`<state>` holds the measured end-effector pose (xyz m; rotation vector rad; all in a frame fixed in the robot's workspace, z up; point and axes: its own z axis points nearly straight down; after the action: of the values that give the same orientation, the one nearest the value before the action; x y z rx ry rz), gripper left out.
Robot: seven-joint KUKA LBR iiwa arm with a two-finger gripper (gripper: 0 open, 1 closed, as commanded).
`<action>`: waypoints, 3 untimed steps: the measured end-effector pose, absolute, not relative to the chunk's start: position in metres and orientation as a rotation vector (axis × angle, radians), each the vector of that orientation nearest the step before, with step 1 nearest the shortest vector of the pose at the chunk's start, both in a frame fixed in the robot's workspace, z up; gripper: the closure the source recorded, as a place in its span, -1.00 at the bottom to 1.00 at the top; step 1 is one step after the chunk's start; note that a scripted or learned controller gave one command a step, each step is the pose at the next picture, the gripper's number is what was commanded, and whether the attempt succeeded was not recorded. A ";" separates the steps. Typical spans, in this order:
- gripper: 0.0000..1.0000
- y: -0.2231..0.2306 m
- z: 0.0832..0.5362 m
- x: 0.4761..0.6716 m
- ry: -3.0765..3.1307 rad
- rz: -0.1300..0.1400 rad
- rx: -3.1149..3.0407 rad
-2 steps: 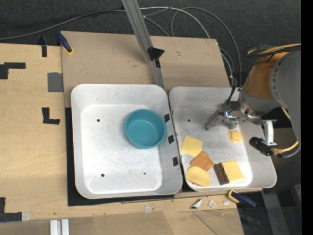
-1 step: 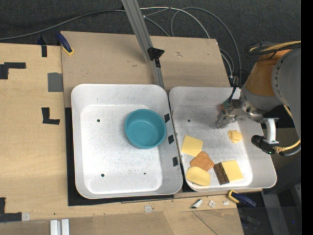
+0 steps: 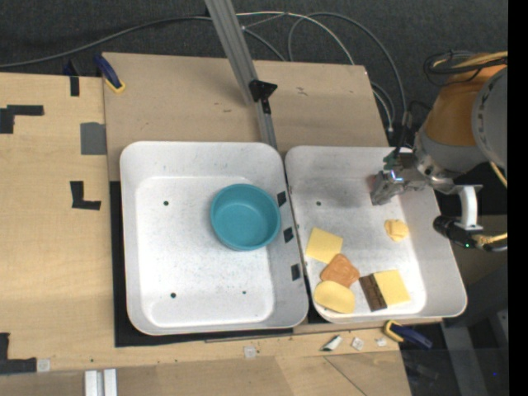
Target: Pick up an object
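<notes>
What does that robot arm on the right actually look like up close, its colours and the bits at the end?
The arm is a thick, rounded grey limb with a broad orange band above the wrist. Its end narrows to a small dark-and-silver metal gripper. A white bracket-like piece and a black fitting sit on the wrist's side, and yellow and black cables loop behind it.

We see two white bins (image 3: 140,221) of speckled, matt plastic on a pale wooden bench (image 3: 49,246). The teal bowl (image 3: 244,215) looks like smooth plastic with a soft sheen. A brushed metal bar (image 3: 235,35) crosses above.
</notes>
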<state>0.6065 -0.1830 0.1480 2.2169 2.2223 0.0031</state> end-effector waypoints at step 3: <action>1.00 -0.133 0.243 0.622 2.229 0.003 2.215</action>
<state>0.6221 -0.1333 0.2429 2.2146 2.2292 0.0027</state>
